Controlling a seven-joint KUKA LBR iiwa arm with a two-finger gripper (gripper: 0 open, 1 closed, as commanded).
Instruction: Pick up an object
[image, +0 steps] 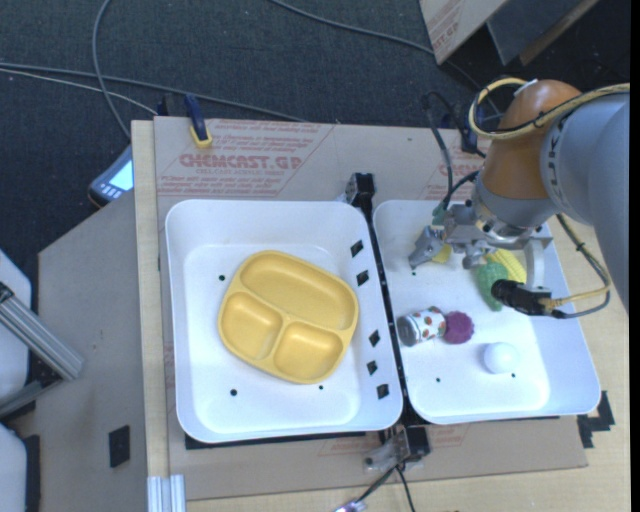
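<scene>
A: Arm (560, 140) reaching in over the right bin (560, 395), grey with that orange band, hanging above the far edge

B: And the left bin (190, 300)?

A: A yellow divided plate (288, 315) sits in its middle. Now the gripper (432, 248), low near the right bin's far-left corner; whether it's open or closed, I cannot tell

B: What's there to grab?

A: Yellow-green item (497, 272) just beside the wrist, partly hidden. A spotted cup (423, 326) on its side by the left wall, touching a purple ball (458, 327). White ball (499, 357) nearer the front edge, apart from them
</scene>
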